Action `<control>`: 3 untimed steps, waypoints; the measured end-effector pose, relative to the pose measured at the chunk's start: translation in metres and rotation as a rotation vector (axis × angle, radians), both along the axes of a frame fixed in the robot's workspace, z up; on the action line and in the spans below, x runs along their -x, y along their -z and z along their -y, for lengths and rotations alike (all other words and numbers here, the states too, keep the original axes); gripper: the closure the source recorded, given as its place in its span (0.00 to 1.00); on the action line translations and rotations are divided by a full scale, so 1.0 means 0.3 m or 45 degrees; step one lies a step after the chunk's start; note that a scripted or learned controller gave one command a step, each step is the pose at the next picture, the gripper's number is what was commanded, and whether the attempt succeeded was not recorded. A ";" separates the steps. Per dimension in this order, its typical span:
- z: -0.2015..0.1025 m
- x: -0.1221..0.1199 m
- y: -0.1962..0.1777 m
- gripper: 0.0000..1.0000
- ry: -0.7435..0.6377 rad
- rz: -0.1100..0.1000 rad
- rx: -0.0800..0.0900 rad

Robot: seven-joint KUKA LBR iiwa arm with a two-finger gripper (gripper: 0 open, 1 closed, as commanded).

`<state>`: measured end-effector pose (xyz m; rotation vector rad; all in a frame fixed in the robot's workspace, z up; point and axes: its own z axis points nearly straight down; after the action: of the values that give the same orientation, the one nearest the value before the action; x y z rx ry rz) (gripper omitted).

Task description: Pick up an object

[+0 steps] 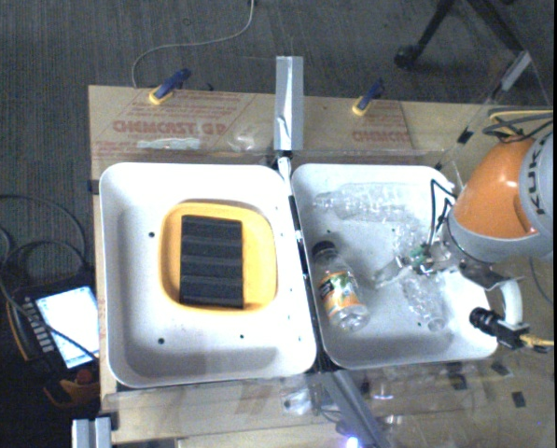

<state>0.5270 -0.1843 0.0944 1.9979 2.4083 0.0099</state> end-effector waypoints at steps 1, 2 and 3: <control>0.083 -0.242 -0.021 0.00 -0.025 -0.006 -0.009; 0.072 -0.152 0.006 0.00 -0.168 0.007 0.001; 0.032 -0.092 0.006 0.00 -0.183 0.005 0.009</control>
<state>0.5546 -0.1937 0.0926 1.8157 2.5394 0.0068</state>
